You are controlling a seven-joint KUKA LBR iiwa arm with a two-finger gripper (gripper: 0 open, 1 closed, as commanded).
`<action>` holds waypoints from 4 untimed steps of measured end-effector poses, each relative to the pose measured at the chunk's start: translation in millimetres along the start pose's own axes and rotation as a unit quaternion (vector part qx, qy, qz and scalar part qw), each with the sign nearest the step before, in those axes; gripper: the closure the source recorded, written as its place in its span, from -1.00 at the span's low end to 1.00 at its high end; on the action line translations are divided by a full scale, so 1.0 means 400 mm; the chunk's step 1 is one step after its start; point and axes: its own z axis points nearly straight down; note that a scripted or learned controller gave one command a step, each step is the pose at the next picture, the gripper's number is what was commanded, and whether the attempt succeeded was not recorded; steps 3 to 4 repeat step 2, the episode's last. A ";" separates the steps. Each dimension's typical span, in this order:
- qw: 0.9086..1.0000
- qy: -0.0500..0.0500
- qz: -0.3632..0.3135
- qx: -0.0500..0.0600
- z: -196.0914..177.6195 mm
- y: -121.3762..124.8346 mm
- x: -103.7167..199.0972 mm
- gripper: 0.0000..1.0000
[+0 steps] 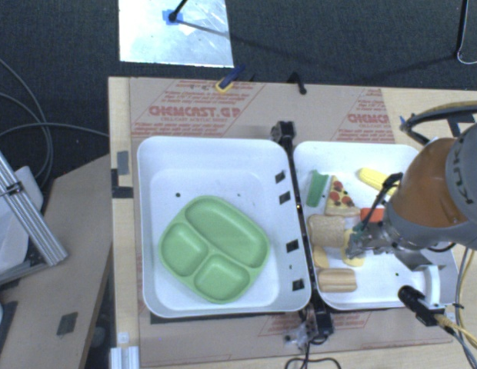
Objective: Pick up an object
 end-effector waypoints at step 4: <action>1.000 0.000 -0.002 0.000 -0.302 0.001 -0.014 1.00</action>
